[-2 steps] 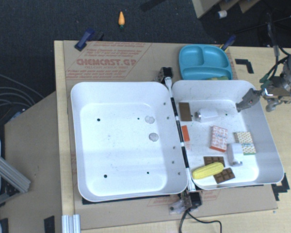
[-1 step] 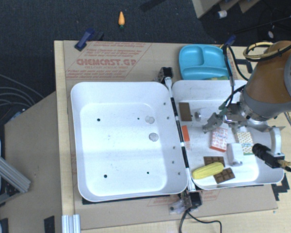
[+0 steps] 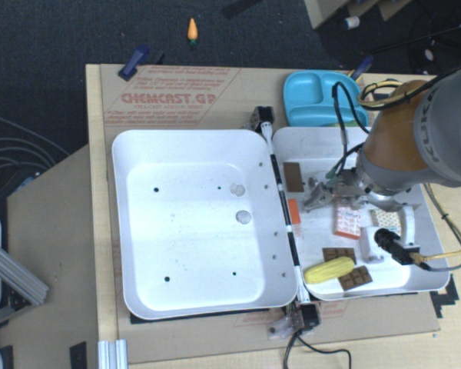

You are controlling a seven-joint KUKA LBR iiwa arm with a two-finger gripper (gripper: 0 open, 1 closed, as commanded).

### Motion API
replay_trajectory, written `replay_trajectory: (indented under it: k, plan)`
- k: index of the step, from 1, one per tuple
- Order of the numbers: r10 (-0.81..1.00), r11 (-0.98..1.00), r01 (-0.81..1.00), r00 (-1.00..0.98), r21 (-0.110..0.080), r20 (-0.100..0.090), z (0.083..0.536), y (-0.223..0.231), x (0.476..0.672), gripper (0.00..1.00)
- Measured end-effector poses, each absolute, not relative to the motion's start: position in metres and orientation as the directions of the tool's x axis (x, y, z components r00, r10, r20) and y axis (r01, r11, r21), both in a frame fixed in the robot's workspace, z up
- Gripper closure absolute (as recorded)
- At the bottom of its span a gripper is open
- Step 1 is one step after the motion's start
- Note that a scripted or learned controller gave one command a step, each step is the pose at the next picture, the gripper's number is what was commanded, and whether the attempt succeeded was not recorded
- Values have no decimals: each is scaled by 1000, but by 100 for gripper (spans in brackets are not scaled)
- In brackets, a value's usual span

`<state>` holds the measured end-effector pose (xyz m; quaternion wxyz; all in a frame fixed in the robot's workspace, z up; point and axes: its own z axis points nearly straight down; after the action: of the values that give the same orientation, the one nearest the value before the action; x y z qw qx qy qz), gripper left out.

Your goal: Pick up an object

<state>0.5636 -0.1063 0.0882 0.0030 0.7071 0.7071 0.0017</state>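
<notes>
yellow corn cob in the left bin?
No, the yellow corn cob lies near the front edge of the right bin, beside a brown block.

The arm hides much of the right bin (frame crops the arm).

My bins look like smooth, glossy white plastic; the bench under them is matt, board-like wood, and at one o'clock sits a glossy blue plastic tray.

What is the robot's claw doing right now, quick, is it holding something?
Gripper: low in the right bin; whether it is open, shut or holding anything cannot be told.
</notes>
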Motion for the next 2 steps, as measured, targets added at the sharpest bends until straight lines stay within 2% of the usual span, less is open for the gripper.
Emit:
replay_trajectory:
  k: [1,2]
  plan:
    - [1000,-2,1000,2,13,-6,100,-108,565,100]
    - [1000,-2,1000,2,11,-6,99,-108,565,0]
